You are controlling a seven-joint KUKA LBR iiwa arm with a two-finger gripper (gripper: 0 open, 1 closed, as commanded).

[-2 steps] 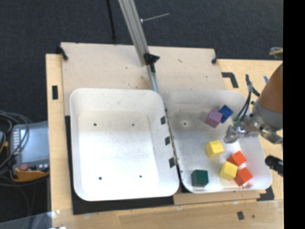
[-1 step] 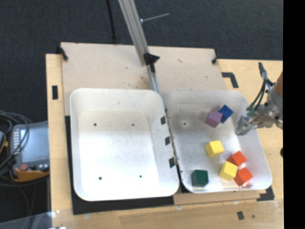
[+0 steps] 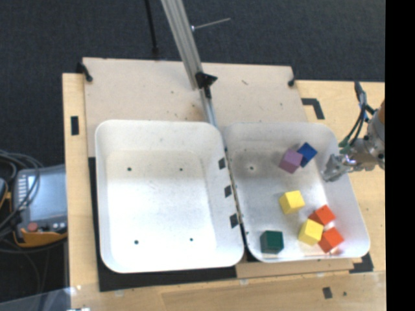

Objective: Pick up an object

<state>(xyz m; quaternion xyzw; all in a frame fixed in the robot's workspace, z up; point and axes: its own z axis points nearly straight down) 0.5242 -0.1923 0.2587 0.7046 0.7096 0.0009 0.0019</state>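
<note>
A small purple cube (image 3: 291,160) with matte faces lies in the right white bin (image 3: 259,173), touching a blue cube (image 3: 307,153) at its upper right. The metal gripper (image 3: 334,168) hangs near the bin's right rim; its grip cannot be made out.

Dark carpet floor (image 3: 292,24); pale wooden bench (image 3: 142,89); slanted metal rail (image 3: 181,31).

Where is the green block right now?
The green block sits in the right bin, near its front left corner, left of a yellow block.
</note>
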